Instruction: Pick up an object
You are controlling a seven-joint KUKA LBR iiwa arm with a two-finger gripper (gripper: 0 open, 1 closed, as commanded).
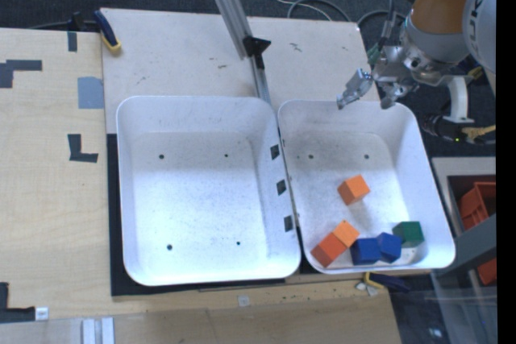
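Observation:
My gripper (369, 94) hangs over the far rim of the right bin (427, 173), its two fingers spread apart with nothing between them. Well below it in the bin lies an orange cube (353, 189) on its own. Near the bin's front edge sit a red-orange block (328, 249), a small orange block (347, 233), two blue blocks (376, 249) and a green block (409, 233), packed close together.
The left bin (129, 173) stands beside the right one, sharing a middle rim. A slanted metal rail (232, 4) runs down to the bins' far junction. Cables lie behind the right bin, and a red crate (480, 209) sits off the bench at right.

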